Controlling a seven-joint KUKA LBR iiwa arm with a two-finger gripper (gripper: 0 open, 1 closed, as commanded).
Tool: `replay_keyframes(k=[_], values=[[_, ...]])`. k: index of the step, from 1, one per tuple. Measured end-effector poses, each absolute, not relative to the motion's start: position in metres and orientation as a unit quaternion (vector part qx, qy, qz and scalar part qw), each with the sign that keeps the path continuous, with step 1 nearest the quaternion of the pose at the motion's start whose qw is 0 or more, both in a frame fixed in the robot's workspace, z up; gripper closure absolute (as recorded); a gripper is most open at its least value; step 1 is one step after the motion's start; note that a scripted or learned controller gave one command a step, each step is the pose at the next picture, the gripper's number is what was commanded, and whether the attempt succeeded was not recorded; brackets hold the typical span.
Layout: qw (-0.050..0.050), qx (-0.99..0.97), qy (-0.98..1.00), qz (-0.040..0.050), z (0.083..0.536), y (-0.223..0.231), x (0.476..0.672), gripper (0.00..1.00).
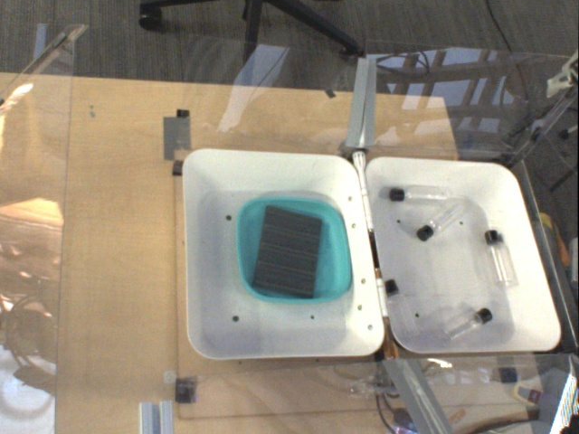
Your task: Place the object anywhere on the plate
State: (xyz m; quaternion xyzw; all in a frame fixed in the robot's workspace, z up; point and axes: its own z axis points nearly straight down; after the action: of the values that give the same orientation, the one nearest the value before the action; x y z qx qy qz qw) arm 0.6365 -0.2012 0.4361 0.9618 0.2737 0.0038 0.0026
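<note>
A dark ribbed block (289,252) lies flat in the middle of the teal plate (248,233), which sits in the left white bin (210,242) on the surface (109,242). The right bin (525,242) holds what look like several clear tubes with black caps (423,232), faint against the white. The state of the jaws cannot be told. A chair base (253,7) is cut off by the top edge.
</note>
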Motion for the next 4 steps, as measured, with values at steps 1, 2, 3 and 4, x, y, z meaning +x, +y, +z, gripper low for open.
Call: replay_keyframes(k=[1, 2, 3, 4], values=[[0.003, 0.975, 0.223, 0.0045, 0.436, -0.203, 0.653, 0.00], [0.002, 0.990, 0.143, 0.0040, 0.436, -0.204, 0.628, 0.00], [0.001, 0.994, 0.105, 0.0051, 0.436, -0.203, 0.650, 0.00], [0.001, 0.995, 0.104, 0.0041, 0.436, -0.204, 0.597, 0.00]])
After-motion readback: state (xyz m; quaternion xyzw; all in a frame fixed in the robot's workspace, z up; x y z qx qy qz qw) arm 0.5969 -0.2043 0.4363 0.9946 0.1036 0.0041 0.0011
